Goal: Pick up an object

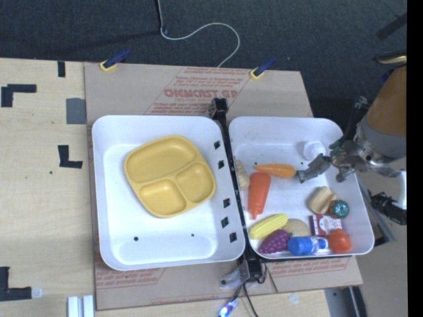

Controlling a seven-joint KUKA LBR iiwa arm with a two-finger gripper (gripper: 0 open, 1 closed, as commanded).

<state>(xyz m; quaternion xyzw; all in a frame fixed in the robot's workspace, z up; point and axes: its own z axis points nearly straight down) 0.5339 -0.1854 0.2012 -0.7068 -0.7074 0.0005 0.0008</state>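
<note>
While my gripper (324,164) hangs over the right bin (277,125) at three o'clock, jaws unreadable, nothing visibly held, the toy food sits heaped at five o'clock, carrot (258,194) near corn (267,226). Crowding could spoil a grasp, I judge. Wooden bench (39,197), dark carpet at twelve.

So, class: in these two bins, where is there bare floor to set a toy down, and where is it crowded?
Free: the left bin, along its front wall below the yellow tray, and the right bin's far strip above the small carrot. Crowded: the right bin's front, from corn to tomato.
</note>
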